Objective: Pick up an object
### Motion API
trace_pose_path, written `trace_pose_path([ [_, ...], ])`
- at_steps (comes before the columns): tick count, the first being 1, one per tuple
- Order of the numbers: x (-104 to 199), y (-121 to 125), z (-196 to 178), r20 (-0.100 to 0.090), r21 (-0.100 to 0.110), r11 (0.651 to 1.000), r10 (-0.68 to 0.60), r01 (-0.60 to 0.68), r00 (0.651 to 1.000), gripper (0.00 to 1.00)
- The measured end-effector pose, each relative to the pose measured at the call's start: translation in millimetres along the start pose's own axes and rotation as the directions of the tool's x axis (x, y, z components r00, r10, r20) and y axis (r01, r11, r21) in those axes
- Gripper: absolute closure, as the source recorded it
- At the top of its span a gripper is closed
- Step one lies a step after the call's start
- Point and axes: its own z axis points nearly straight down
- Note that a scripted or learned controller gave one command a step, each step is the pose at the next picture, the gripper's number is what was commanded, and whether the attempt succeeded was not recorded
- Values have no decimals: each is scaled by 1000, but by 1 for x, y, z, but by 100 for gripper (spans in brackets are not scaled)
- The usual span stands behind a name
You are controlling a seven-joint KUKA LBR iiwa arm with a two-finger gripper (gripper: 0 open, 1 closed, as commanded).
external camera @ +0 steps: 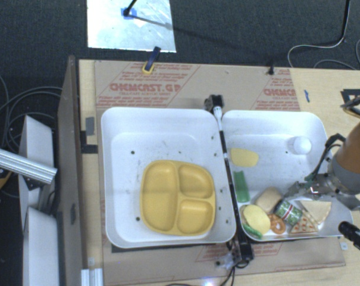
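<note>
Objects for picking point(285, 214) lie heaped in the right bin's point(269, 124) near corner, touching one another. We place the gripper point(313, 188) just beside the heap, but cannot tell its opening or any hold. Risk: crowding may cause a slipped or double grasp.

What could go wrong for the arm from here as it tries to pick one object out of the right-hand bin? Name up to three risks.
1. The toys are crowded in the right bin's near corner: the can touches the pizza slice and the pretzel, so a grasp may catch or push neighbours.
2. The gripper sits close to the bin's right wall, so it could knock it.
3. The flat yellow chip may be hard to grip.
</note>
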Motion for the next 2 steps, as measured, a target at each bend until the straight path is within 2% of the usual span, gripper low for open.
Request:
trace_pose_path([
  [1,127,2,-49,-5,-2,1000,-16,16,1000,0],
  [2,115,36,2,1,0,1000,-4,4,1000,0],
])
